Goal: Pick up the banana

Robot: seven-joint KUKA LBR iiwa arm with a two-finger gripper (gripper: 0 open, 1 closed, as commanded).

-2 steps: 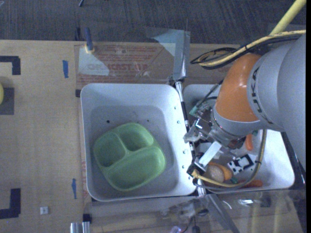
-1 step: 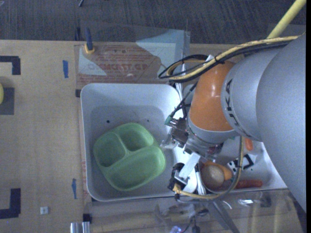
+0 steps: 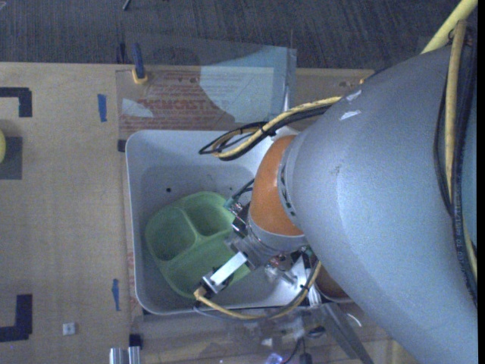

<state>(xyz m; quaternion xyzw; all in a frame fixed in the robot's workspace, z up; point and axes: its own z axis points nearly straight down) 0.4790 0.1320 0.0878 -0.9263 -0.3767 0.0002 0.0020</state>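
Observation:
My grey arm with its orange band (image 3: 269,192) reaches down into the white bin (image 3: 151,158) and covers the bin's right half. The gripper (image 3: 282,270) sits low at the bin's near right, mostly hidden beneath the wrist. A green divided tray (image 3: 182,237) lies in the bin's near left part, and the wrist hangs over the tray's right edge. A white and black tag (image 3: 224,273) sticks out from the wrist over the tray's near corner. The arm hides whatever lies under it.
A clear plastic panel (image 3: 227,82) stands behind the bin's far wall. Yellow and black cables (image 3: 242,136) loop over the bin from the arm. A small yellow shape (image 3: 2,147) sits at the left edge of the wooden bench, cut off by the frame.

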